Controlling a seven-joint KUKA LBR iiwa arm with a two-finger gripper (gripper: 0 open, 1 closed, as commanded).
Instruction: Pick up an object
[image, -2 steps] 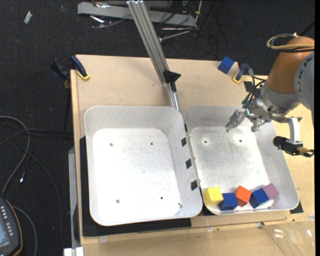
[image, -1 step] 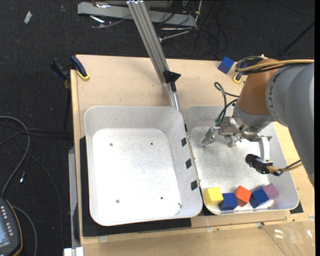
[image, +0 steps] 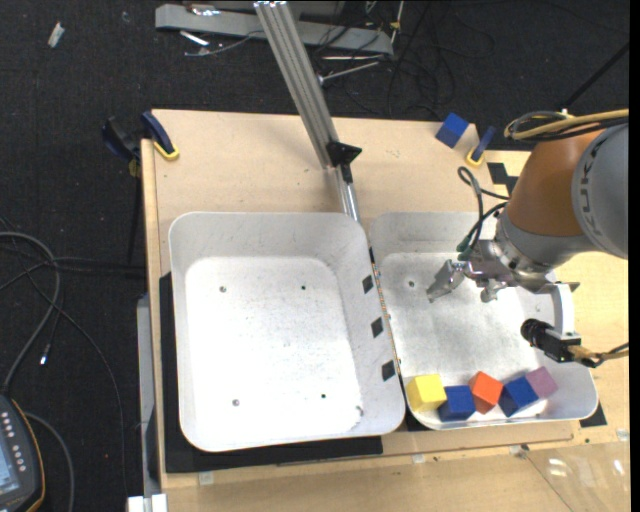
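Note:
Several small blocks lie in a row along the near edge of the right bin (image: 455, 340): a yellow block (image: 427, 390), a blue block (image: 458, 402), an orange block (image: 487, 390), a second blue block (image: 519, 395) and a purple block (image: 542, 381). My gripper (image: 461, 289) hangs over the middle of the right bin, well behind the row of blocks. Its fingers are spread open and nothing sits between them.
The left bin (image: 260, 330) lies beside the right one, their rims meeting in the middle. Another blue block (image: 453, 129) rests on the bench beyond the right bin. A slanted metal pole (image: 305, 85) comes down to the bins' far edge.

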